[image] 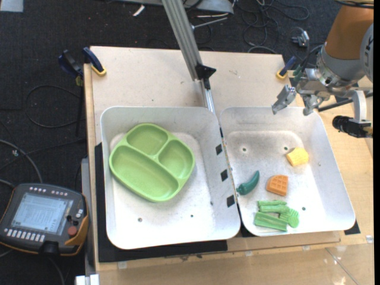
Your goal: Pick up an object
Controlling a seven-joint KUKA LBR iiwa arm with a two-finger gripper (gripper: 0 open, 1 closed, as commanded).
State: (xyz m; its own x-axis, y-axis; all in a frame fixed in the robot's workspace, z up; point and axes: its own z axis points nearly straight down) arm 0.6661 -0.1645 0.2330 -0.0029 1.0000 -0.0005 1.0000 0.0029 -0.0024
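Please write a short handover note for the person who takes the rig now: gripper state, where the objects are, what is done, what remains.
Gripper: open, holding nothing, above the far edge of the right bin.
Right bin: yellow block, orange waffle piece, dark green pepper, light green pieces at the near side.
Left bin: green divided plate.
Done: no object picked up yet.
Left: lower onto one object, close on it, lift. The yellow block lies nearest the gripper.

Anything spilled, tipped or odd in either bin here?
Nothing stands out. The green divided plate lies flat in the left bin; four small toy foods lie apart in the right bin. The gripper hangs open above its far edge.
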